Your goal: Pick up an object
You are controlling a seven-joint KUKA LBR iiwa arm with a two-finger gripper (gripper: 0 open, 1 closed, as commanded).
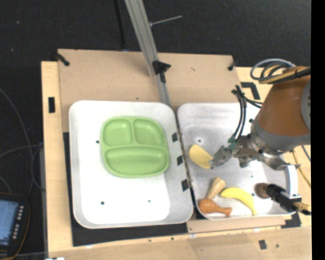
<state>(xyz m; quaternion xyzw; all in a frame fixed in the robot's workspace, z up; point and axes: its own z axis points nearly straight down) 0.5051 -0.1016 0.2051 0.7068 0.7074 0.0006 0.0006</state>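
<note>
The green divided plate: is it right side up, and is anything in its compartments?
Right side up and empty. The green divided plate lies flat in the left bin, its three hollows facing up with nothing in them.

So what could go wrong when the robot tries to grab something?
The gripper is right beside the pale yellow wedge, so it might push it away rather than catch it. The banana, the orange drumstick toy and the tan piece crowd the right bin's near edge, so a grab there could bump two together.
</note>
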